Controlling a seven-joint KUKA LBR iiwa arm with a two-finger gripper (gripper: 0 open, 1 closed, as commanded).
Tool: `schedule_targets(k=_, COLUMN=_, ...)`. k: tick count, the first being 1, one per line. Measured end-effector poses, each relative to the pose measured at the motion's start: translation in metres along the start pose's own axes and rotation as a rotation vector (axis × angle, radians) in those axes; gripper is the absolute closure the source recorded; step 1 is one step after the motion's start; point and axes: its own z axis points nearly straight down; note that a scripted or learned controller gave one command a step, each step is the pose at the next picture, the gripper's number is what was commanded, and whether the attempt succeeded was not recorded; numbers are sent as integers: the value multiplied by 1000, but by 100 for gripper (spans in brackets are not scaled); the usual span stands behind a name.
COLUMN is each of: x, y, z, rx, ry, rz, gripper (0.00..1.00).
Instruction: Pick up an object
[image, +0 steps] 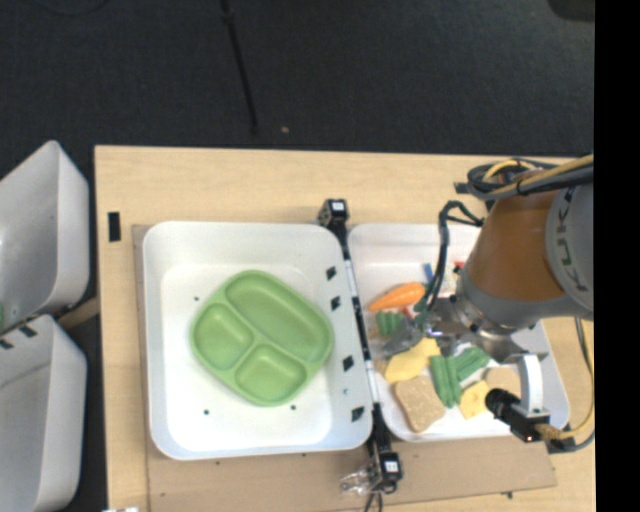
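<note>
The right bin (385, 240) holds a pile of small toys. An orange carrot-shaped piece (398, 296) lies at its left side, with a small green piece (388, 322) just below it. Further toward the front are a yellow piece (410, 363), a green ribbed piece (455, 373), a tan bread-like slab (420, 403) and another yellow bit (472, 398). The arm's orange band (510, 250) hangs over the bin's middle. My gripper (443, 335) is low over the pile, right above the yellow and green pieces; the wrist hides what lies under it.
The left bin (165, 400) carries a green divided plate (262, 337) at its middle. A black clip (333, 211) sits on the ridge between the bins. White boxes (35, 240) stand off the bench at far left. Cables (500, 175) loop behind the arm.
</note>
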Motion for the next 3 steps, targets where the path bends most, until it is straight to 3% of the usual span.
schedule_targets(k=2, x=12, y=1, z=-2, rx=-4, ry=0, rz=-1, gripper=0)
schedule_targets(k=3, x=33, y=1, z=-1, rx=-3, ry=1, rz=-2, gripper=0)
